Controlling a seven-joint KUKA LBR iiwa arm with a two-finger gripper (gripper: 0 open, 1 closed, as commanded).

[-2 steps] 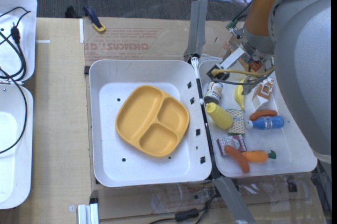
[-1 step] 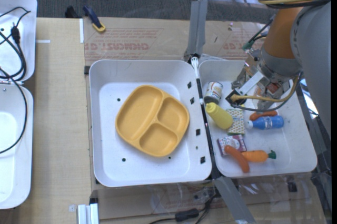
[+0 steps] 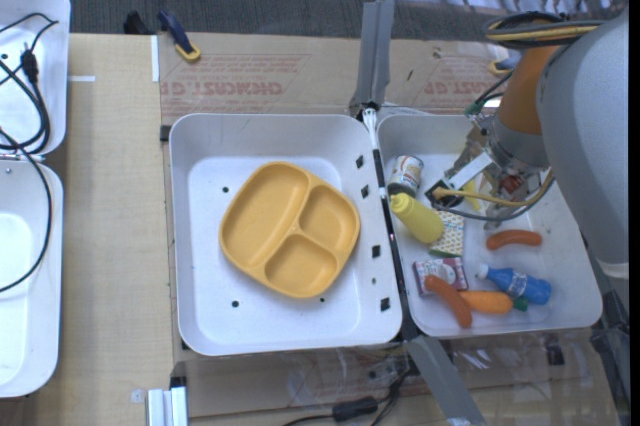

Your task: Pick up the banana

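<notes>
My gripper (image 3: 503, 182) is low in the right bin (image 3: 575, 309), near its back middle, pointing down under the grey arm with the orange band. The arm and wrist hide the bin floor directly beneath. I cannot pick out a banana with certainty. The nearest plain yellow thing is a stubby yellow bottle-like object (image 3: 418, 219), which lies left of the gripper and apart from it. Nothing shows between the fingers.
The right bin also holds a can (image 3: 405, 175), an orange-red sausage (image 3: 514, 239), a blue bottle (image 3: 521, 286), a carrot (image 3: 488, 302), a red sausage (image 3: 447, 299) and a small packet (image 3: 440, 271). A yellow divided plate (image 3: 290, 229) lies in the left bin (image 3: 195, 314).
</notes>
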